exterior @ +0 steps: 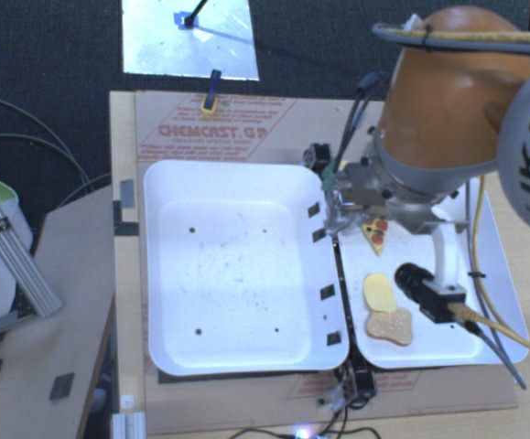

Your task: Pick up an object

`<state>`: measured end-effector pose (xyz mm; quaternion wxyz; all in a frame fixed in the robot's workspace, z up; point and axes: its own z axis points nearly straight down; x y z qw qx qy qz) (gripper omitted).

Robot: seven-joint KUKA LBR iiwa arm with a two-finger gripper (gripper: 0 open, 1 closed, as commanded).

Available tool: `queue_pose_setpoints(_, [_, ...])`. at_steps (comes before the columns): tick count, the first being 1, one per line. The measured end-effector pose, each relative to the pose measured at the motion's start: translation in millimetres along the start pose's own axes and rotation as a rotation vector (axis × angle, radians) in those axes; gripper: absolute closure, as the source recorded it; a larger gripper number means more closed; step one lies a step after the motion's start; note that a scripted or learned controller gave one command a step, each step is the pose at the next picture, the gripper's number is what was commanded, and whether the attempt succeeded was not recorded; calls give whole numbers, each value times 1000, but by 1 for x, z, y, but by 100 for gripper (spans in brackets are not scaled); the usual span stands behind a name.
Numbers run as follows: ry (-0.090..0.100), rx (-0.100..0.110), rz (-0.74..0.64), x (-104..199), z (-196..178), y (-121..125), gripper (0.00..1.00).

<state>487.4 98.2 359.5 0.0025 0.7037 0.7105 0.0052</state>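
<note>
The gripper [345,207] sits low over the shared inner rims of the left bin [168,245] and the right bin [502,327], close against the right bin's wall. The bulky wrist covers it, so I cannot tell whether it is open, closed or holding anything. Past the rim, the left bin's broad white floor spreads away from it. A red-and-yellow wedge [374,235] lies just beside the gripper, on its camera side. Further that way lie a yellow oval piece [379,292] and, right against it, a tan toast-shaped piece [390,327].

right bin [429,350] part-hidden, arm [457,90] cut off
</note>
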Motion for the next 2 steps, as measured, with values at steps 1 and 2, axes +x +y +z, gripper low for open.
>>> queue_pose_setpoints(1, [-4,8,5,22,124,89,100])
queue_pose_setpoints(2, [-5,15,10,7,128,46,100])
